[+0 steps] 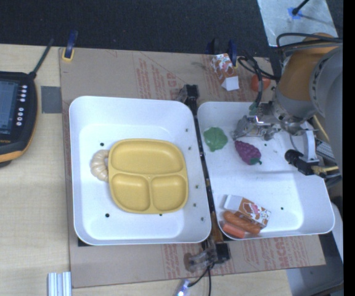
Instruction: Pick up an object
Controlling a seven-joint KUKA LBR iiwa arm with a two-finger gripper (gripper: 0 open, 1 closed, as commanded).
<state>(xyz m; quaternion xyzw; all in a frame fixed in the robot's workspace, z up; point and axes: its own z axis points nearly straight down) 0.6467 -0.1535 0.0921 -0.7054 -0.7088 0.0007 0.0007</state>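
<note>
In the right bin lie a purple bunch of grapes, a green leafy piece to its left, and a packet of orange sausages at the near edge. My gripper hangs at the bin's far side, just above and behind the grapes. Nothing shows in its hold. The grey arm with its orange band comes in from the upper right.
The left bin holds a yellow divided tray with a beige ridged item against its left side. A tablet lies at the far left. Small items and cables sit behind the right bin.
</note>
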